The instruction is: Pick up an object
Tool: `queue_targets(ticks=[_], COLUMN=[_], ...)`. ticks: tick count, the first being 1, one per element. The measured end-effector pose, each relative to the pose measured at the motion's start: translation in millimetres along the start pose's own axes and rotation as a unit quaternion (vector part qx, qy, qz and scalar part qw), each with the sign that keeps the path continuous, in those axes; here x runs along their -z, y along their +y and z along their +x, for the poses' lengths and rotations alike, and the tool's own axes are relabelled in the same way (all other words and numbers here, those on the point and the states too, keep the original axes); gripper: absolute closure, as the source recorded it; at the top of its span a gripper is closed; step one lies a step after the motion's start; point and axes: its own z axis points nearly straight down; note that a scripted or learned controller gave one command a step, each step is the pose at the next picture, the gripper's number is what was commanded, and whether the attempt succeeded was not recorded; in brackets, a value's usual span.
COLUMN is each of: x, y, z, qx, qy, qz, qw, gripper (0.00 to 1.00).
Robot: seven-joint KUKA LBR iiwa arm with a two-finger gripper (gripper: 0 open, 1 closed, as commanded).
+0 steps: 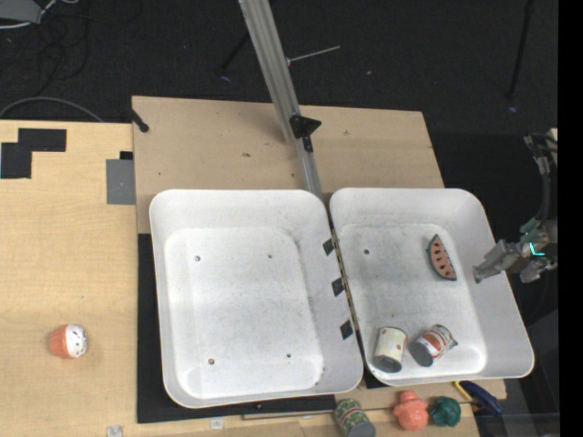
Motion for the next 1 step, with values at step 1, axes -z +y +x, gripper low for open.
queue_targets(ticks=[1], x=[2.0], y=[0.3], z=[-0.3], qx=[-0.001], qy=[-0.001], qz=[-0.002], qw=[1.0], gripper=[0.0])
